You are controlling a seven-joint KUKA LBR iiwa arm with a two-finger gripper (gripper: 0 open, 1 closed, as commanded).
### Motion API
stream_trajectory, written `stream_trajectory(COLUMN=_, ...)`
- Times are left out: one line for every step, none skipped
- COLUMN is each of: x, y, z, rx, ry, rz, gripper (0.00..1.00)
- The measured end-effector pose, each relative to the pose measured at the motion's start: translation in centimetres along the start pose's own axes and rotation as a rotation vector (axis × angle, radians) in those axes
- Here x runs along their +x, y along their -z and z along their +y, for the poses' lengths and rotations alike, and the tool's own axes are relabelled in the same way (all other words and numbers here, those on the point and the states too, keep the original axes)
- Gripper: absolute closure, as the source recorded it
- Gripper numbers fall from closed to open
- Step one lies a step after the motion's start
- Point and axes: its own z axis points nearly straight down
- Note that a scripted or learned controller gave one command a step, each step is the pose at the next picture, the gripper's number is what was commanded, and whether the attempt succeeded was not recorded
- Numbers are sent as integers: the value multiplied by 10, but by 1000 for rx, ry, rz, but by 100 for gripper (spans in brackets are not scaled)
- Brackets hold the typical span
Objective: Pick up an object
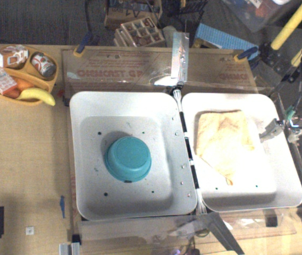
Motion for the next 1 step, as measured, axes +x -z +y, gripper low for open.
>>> stream_trajectory(x=64, y=-78, z=38, rx=1, ry=100, rz=0, gripper=0)
